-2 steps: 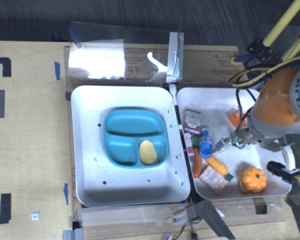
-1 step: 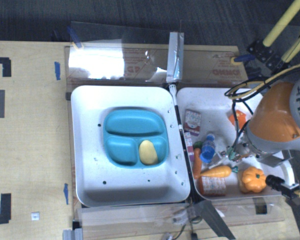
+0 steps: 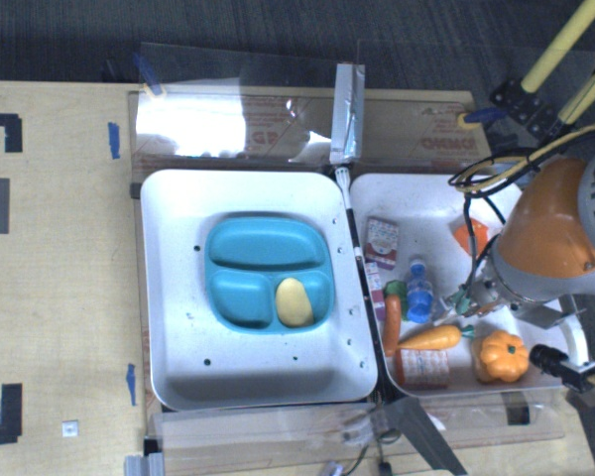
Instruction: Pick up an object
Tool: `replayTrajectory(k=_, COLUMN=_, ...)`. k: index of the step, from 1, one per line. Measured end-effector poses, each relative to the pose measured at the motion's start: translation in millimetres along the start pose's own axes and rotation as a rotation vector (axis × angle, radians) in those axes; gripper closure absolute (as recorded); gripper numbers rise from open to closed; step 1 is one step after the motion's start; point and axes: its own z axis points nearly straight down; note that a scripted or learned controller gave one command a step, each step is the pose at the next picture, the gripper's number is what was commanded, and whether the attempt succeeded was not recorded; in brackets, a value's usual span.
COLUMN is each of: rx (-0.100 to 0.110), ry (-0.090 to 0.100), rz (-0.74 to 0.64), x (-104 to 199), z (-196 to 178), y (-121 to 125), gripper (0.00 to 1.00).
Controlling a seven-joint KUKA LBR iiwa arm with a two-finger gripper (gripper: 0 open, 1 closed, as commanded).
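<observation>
The right bin [image 3: 416, 194] holds a loose pile: an orange carrot [image 3: 431, 339], a small orange pumpkin [image 3: 502, 357], a blue-capped clear bottle [image 3: 418, 294], a red-and-white packet [image 3: 381, 243], a red sausage-shaped piece [image 3: 392, 323] and a labelled can [image 3: 424, 367] lying on its side. My gripper [image 3: 463, 303] hangs low in this bin, just right of the bottle and just above the carrot's thick end. The wrist and orange band [image 3: 545, 234] hide what lies beneath them. A bit of another orange thing [image 3: 468, 236] peeks out beside the arm.
The left bin [image 3: 169, 266] holds a blue divided tray [image 3: 268, 241] with a yellow lemon-like piece [image 3: 295, 302] in its lower right compartment. A clear plastic sheet [image 3: 238, 117] and a metal divider post [image 3: 347, 112] stand behind the bins. Cables [image 3: 496, 172] loop above the arm.
</observation>
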Motion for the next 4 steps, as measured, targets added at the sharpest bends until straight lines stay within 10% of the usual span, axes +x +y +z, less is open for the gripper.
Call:
replayTrajectory(k=1, rx=0.001, ry=0.001, rz=0.0, x=0, z=1, y=0, gripper=0.0)
replayTrajectory(k=2, rx=0.002, ry=0.0, rz=-0.018, x=-8, z=10, y=78, gripper=0.0)
replayTrajectory(k=3, rx=0.002, ry=0.003, rz=-0.154, x=-24, z=10, y=71, gripper=0.0)
replayTrajectory(k=4, rx=0.002, ry=0.001, rz=-0.153, x=-25, z=1, y=72, gripper=1.0)
